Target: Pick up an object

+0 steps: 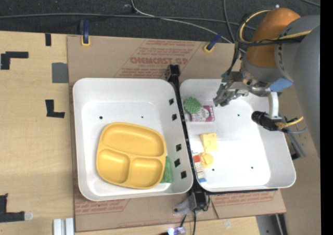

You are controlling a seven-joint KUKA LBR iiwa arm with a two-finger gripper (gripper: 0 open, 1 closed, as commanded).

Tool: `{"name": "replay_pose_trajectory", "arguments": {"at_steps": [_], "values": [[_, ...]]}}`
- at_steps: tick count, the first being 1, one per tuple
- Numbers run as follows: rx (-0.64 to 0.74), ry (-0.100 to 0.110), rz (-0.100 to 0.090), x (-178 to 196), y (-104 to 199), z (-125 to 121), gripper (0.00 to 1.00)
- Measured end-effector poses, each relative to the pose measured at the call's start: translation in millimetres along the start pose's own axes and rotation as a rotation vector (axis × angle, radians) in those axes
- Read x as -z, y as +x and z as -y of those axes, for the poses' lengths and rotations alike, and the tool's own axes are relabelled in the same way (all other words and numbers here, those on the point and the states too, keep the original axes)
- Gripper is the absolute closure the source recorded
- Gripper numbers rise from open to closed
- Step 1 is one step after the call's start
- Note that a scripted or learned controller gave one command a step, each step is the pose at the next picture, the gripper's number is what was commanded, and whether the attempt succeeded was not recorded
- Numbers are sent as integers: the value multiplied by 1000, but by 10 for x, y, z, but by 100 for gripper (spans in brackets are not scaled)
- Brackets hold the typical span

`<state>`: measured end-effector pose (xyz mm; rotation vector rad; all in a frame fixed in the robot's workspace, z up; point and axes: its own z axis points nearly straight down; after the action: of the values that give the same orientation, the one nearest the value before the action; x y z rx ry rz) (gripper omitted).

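Green ball (pixel 192 105) — right bin (pixel 270 174), far-left corner

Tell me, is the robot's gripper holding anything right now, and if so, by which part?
Nothing is held. The gripper hangs over the right bin, with no item between its fingers; the green item lies apart from it.

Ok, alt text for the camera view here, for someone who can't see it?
The gripper hangs over the right bin near a green object and a pink packet; yellow pieces lie nearer the camera. The left bin holds a yellow divided tray.
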<state>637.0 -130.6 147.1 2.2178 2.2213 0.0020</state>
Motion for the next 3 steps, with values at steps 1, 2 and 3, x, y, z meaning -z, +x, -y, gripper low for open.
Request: {"name": "replay_pose_trajectory", "arguments": {"at_steps": [1, 2, 3], "values": [[0, -3, 1, 605, -36, -83, 100], [0, 2, -1, 827, -34, -89, 100], [4, 4, -2, 741, 555, -169, 100]]}}
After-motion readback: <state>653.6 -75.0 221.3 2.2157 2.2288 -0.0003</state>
